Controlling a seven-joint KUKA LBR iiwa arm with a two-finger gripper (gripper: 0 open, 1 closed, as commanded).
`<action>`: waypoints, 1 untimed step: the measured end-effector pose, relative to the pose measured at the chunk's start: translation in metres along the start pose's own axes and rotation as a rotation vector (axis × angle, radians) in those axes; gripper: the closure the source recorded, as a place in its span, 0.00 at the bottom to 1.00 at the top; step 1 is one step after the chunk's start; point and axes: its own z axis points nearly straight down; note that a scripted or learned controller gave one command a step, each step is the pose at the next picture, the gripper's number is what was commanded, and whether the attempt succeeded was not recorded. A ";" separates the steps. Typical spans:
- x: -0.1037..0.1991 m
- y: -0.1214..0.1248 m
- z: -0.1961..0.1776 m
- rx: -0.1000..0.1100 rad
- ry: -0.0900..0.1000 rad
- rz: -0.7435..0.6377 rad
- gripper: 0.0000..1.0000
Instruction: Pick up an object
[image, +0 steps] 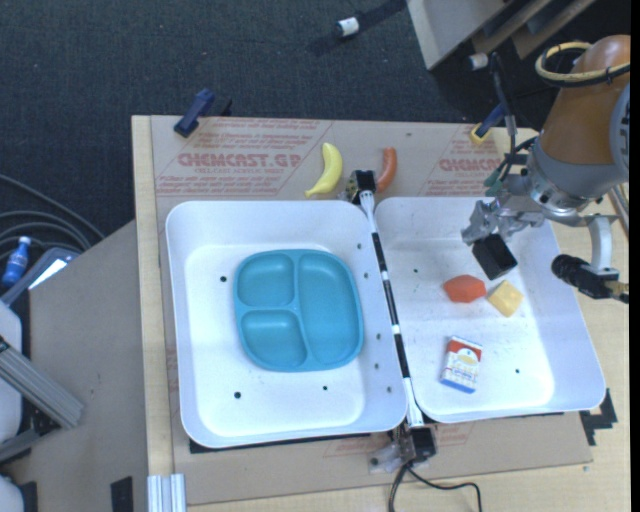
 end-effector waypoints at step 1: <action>0.030 0.008 -0.045 -0.002 -0.001 0.000 1.00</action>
